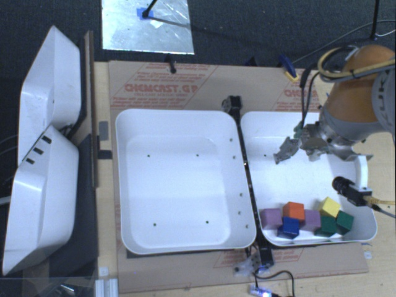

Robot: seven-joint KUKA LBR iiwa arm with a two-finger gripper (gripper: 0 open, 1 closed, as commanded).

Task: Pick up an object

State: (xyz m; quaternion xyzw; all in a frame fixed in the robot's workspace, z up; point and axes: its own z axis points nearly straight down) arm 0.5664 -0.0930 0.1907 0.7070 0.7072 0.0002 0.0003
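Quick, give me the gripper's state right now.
Gripper: open, holding nothing, above the right bin, away from the blocks.

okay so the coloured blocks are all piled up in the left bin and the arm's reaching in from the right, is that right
Not quite. The camera view shows the coloured blocks clustered in the right bin, along its near edge, not in the left bin. The arm does reach in from the right.

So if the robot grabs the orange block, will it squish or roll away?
Probably neither. The orange block looks like a hard cube with flat faces, so it should stay put, not roll. It sits atop neighbours like the blue block, so pushing it might topple it or shift them.
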